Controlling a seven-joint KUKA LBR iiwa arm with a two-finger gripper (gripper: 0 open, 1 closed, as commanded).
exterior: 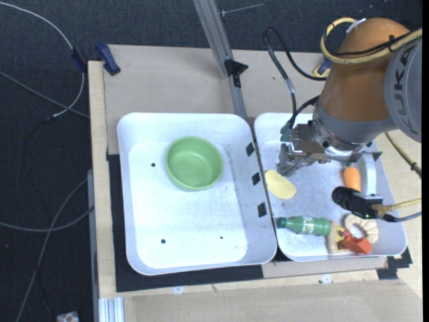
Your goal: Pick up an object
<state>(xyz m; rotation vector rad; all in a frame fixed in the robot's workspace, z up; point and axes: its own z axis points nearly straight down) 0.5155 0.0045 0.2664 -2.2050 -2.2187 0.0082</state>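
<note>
Seen from above in the right bin (395, 243), near its left wall, a small pale yellow object (280, 185), smooth, rounded, likely light and slippery, best pinched across its narrow width; just above it, gripper (288, 167), grip state impossible to tell.

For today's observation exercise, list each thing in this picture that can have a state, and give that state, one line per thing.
green bowl: upright, in the left bin, nothing in it.
green bottle: lying on its side in the right bin.
yellow piece: flat on the right bin's floor, near the divider.
orange carrot: lying beside the arm.
gripper: low over the right bin, just above the yellow piece.
</note>
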